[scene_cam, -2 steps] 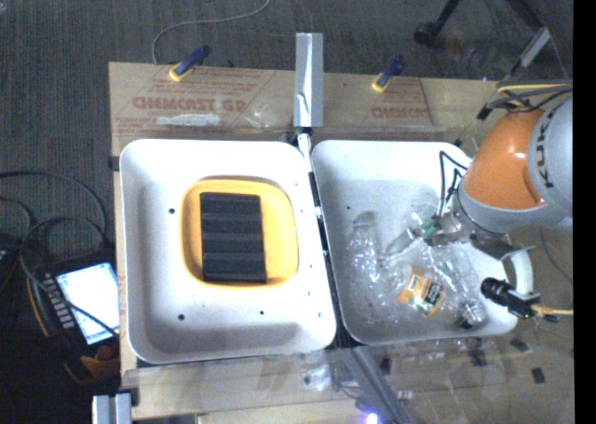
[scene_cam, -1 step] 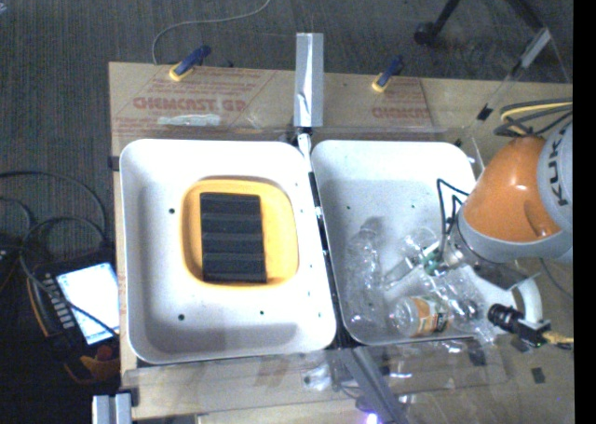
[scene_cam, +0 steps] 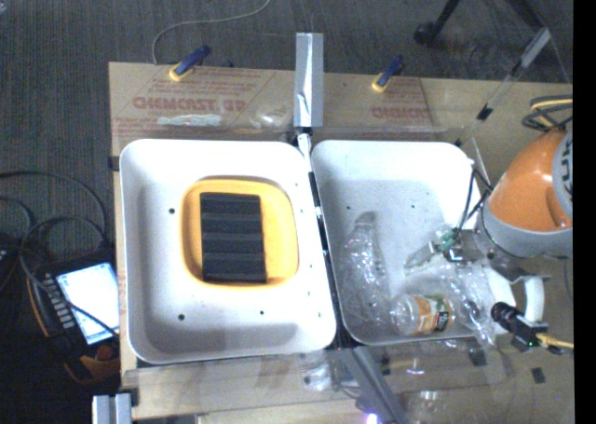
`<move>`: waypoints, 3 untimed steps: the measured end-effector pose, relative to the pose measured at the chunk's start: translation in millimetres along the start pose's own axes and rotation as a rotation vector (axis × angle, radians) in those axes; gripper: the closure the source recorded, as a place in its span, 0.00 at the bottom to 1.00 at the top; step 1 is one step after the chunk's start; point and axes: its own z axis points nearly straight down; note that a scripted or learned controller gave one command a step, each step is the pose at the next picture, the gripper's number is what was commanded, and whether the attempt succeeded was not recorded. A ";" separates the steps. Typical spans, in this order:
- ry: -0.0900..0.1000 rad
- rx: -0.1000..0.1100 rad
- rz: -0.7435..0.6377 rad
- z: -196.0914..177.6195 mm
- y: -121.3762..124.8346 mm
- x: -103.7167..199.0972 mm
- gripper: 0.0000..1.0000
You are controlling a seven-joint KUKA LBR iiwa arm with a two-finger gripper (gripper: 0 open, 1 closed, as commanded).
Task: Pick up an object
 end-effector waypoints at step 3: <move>0.001 0.008 -0.073 -4.8 -13.1 26.9 0.00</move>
